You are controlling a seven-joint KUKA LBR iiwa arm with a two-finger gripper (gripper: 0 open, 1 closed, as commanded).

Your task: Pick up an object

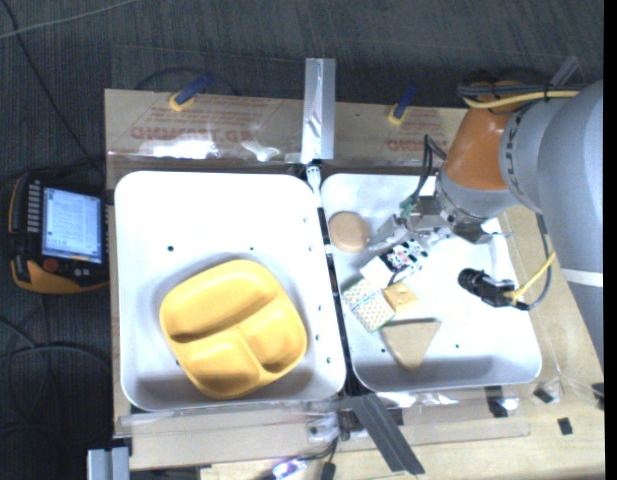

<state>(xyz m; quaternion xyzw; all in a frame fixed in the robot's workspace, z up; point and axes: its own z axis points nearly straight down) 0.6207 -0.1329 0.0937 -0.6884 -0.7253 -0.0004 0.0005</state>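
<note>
End effector (408, 253) is down in the right bin (488, 363) at centre-right of frame, its grip impossible to tell, right above a patterned packet (367, 303), tan disc (348, 231) and wedge (412, 340), yellow tray (233, 326) in the left bin (148, 208).

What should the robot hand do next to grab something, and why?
Probably go straight down a little. The gripper hangs in the right bin, just above a small cluster: a patterned packet and a small tan square. A round tan piece lies to its left. I can't see anything between its fingers yet, so lowering onto the cluster seems the best next step.
</note>
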